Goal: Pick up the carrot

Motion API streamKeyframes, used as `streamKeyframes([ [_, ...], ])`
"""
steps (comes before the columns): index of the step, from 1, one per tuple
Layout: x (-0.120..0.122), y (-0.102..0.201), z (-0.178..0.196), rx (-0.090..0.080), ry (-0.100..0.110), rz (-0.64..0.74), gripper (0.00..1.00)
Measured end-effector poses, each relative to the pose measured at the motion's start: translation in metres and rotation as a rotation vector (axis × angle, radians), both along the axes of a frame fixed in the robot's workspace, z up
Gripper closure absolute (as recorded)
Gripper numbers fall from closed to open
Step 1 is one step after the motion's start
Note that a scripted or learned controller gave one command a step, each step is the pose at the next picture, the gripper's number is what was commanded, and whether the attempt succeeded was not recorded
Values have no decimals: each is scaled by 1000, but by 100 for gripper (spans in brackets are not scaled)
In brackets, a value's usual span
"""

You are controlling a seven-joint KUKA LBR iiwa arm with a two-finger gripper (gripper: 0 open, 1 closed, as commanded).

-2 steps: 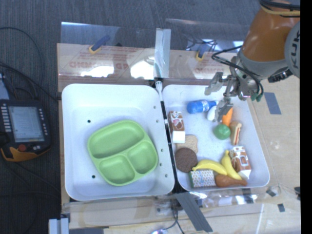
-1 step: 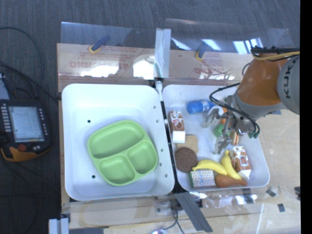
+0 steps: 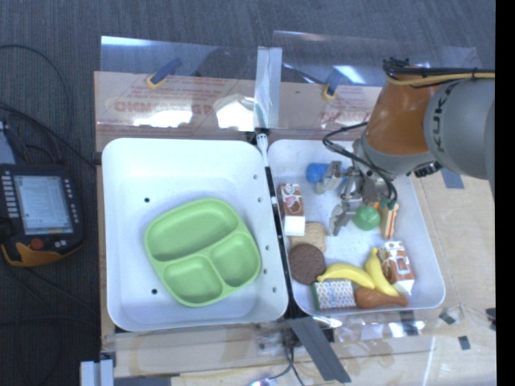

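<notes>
The carrot (image 3: 391,219) is a thin orange stick lying near the right wall of the right bin (image 3: 426,252), with a round green piece (image 3: 368,216) at its left side. My gripper (image 3: 348,209) hangs over the middle of that bin, just left of the green piece and a short way left of the carrot. Its fingers (image 3: 336,222) stand open with nothing between them. The grey arm with its orange band (image 3: 400,119) reaches in from the upper right.
Around the gripper lie a blue item (image 3: 319,172), a brown-and-white packet (image 3: 290,200), a brown cookie (image 3: 306,261), a banana (image 3: 354,274), a small carton (image 3: 397,261) and several other toy foods. The left bin (image 3: 129,175) bears a green divided plate (image 3: 203,251).
</notes>
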State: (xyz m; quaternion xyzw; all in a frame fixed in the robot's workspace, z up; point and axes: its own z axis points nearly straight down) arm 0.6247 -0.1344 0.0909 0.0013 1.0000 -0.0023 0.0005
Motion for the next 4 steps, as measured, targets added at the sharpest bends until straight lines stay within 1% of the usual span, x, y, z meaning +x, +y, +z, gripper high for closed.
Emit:
streamKeyframes([
  [1, -45, 25, 1, 2, -17, -181, 0],
  [2, -126, 98, 96, 5, -5, -28, 0],
  [3, -140, 105, 93, 5, 1, 362, 0],
  [4, -117, 129, 93, 6, 1, 1073, 0],
])
